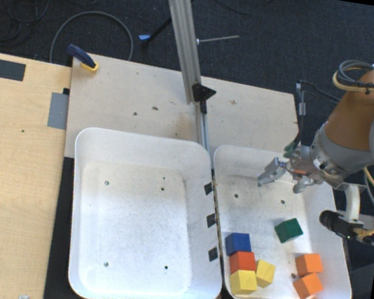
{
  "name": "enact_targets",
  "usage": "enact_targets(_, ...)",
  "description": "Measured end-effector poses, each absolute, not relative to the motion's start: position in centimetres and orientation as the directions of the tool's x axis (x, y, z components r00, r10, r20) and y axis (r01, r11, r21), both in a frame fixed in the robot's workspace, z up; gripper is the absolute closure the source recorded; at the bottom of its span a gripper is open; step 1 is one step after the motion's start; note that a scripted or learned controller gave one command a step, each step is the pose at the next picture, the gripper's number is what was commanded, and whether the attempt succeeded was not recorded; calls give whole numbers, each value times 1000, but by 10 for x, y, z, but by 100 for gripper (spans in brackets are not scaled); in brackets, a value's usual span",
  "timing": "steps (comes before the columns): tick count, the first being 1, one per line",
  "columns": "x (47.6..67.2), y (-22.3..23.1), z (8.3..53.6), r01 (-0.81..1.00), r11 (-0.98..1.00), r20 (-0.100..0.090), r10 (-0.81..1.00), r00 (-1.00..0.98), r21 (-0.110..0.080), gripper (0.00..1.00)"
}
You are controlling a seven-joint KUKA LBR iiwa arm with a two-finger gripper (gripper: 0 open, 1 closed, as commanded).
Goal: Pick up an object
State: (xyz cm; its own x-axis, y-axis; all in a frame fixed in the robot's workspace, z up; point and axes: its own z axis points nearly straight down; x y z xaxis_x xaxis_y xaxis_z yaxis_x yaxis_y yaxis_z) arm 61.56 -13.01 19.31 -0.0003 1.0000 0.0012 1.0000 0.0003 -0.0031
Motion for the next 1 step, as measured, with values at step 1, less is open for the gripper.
enact_targets(1,611,-118,193,1000,1,2,1000,-1,-6,0)
